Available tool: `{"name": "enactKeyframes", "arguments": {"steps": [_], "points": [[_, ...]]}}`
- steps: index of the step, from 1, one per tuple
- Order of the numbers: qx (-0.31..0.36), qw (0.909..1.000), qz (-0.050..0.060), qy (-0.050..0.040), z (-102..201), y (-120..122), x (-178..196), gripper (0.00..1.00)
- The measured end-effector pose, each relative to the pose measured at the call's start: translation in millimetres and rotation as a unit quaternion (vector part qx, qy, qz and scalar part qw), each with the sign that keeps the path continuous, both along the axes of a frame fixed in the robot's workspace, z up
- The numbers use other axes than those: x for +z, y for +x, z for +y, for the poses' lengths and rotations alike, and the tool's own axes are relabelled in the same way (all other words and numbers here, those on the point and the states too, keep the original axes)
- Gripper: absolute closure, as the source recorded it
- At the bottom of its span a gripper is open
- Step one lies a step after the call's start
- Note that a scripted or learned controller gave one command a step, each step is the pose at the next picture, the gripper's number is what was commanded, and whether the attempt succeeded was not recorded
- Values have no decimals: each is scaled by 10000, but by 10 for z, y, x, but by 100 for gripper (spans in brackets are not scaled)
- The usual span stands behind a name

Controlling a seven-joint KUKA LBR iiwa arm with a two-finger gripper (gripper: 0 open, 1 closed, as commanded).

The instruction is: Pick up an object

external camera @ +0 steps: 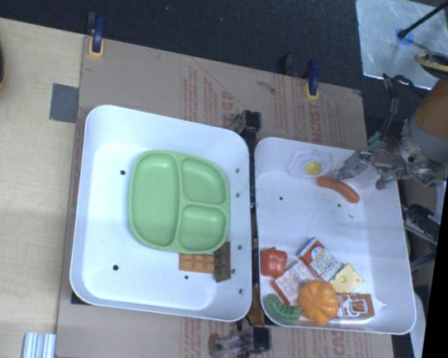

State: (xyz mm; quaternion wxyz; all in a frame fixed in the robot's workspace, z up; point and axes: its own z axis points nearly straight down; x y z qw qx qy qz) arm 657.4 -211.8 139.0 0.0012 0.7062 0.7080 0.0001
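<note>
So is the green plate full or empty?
Empty. The green plate in the left bin has three bare compartments; the waffle lies beside it.

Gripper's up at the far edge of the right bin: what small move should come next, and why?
Probably a short shift toward the sausage, then straight down. The gripper sits above the right bin's far edge, just beyond the sausage, which lies alone beside the fried egg. The other toys are heaped at the near end, so this looks the easiest pick.

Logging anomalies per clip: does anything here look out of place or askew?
Only mildly: the brown chocolate-bar pieces lie loose on the left white bin's floor against the green divided plate, while the other toy foods crowd the right white bin.
</note>
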Motion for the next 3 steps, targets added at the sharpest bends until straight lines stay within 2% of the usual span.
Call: {"name": "enactKeyframes", "arguments": {"steps": [1, 2, 3], "points": [[13, 10000, 34, 6, 37, -14, -227, 0], [31, 10000, 40, 11, 532, -76, -370, 0], [-9, 9999, 85, 52, 88, -24, -468, 0]]}}
